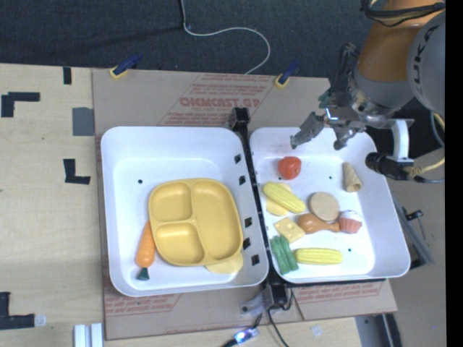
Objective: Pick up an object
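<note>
Tomato (289, 167) is your nearest candidate: it sits alone in the upper left part of the right bin (383, 262), just below and left of the end effector (323, 134), whose two fingers are spread apart and pinching nothing. It looks like a small plastic toy, so expect it to be light, stiff and smooth, and its round shape may roll or squirt out of a shallow pinch. You do best to close across its widest middle, coming straight down. The rest of the play food crowds the lower half of that bin: a banana (282, 197), a round bun (325, 207), a corn cob (318, 255), a green pod (283, 254) and a cone (351, 177) near the right wall. Those touch or lie just beside each other, so a finger may snag a neighbour. The left bin (119, 165) holds a yellow divided plate (194, 219) and a carrot (145, 248).
</note>
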### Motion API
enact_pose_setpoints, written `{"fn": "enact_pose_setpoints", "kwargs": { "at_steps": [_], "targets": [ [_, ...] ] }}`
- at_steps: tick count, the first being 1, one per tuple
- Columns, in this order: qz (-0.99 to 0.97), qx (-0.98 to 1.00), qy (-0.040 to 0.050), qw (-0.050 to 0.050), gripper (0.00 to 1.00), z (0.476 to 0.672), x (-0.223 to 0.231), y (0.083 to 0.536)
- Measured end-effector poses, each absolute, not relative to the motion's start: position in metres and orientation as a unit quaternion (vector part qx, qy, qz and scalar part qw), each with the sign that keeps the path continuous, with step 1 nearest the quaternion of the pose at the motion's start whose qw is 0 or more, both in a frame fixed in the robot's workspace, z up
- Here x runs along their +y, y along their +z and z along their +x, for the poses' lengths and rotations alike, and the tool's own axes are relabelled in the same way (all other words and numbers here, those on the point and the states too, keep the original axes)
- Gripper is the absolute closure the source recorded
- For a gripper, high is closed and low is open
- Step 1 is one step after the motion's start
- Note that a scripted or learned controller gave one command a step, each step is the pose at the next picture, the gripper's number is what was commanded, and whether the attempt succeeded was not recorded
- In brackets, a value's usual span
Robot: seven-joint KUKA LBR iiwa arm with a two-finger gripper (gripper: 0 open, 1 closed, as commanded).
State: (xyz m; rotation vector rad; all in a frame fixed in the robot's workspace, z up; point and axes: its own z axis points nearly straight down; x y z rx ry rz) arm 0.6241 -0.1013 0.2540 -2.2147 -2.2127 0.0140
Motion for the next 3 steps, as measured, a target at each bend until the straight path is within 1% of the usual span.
{"fn": "enact_pose_setpoints", "kwargs": {
  "at_steps": [1, 2, 3],
  "targets": [
    [-0.706, -0.708, 0.0005, 0.001, 0.0, 0.626, -0.101, 0.261],
    [-0.707, -0.708, 0.0026, 0.003, 0.0, 0.618, -0.093, 0.204],
    [-0.707, -0.707, 0.003, 0.003, 0.0, 0.617, -0.098, 0.144]
  ]
}}
